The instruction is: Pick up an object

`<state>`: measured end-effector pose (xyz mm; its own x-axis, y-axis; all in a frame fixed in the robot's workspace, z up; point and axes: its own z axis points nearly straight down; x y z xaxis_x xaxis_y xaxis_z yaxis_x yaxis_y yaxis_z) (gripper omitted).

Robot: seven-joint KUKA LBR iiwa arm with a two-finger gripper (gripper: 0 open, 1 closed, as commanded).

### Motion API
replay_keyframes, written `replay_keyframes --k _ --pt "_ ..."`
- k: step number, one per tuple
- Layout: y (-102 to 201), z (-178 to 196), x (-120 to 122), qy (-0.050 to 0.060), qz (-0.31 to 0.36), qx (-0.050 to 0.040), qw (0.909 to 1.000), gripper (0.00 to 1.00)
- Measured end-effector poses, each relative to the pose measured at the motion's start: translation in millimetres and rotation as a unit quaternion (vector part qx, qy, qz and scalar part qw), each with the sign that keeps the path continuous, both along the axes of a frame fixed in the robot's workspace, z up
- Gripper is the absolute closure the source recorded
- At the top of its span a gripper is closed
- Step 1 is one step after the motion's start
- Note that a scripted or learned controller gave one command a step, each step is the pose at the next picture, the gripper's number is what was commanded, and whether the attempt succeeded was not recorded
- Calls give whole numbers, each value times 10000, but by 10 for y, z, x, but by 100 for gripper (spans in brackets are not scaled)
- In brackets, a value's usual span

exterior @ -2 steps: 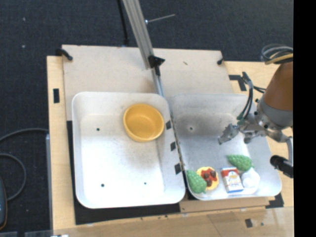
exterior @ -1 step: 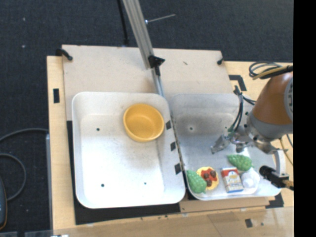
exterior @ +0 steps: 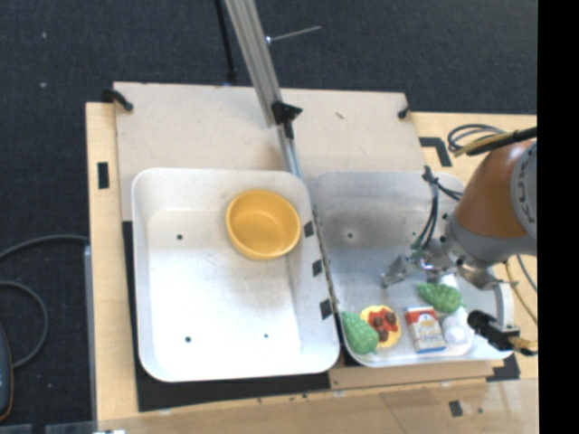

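My gripper (exterior: 409,268) hangs over the near right part of the right bin (exterior: 362,206), just up and left of a green leafy toy (exterior: 440,296). Along that bin's near edge lie a second green toy (exterior: 359,333), a red and yellow toy (exterior: 381,324), a small red and white box (exterior: 426,329) and a white item (exterior: 455,333). A yellow bowl (exterior: 262,223) stands upright in the far right part of the left bin (exterior: 181,333). I see nothing held by the gripper.
The grey arm with its orange band (exterior: 493,193) reaches in from the right over the right bin's rim. A slanted metal pole (exterior: 258,52) rises behind the bins. Bare bin floor lies to the gripper's left and beyond it.
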<state>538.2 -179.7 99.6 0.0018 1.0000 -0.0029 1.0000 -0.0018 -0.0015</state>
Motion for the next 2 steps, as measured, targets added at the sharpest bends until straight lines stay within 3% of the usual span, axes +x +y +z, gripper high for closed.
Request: replay_keyframes --k 1,2 --pt "-1 125 18 -34 -22 6 10000 100" --pt "21 728 118 -50 28 6 10000 100"
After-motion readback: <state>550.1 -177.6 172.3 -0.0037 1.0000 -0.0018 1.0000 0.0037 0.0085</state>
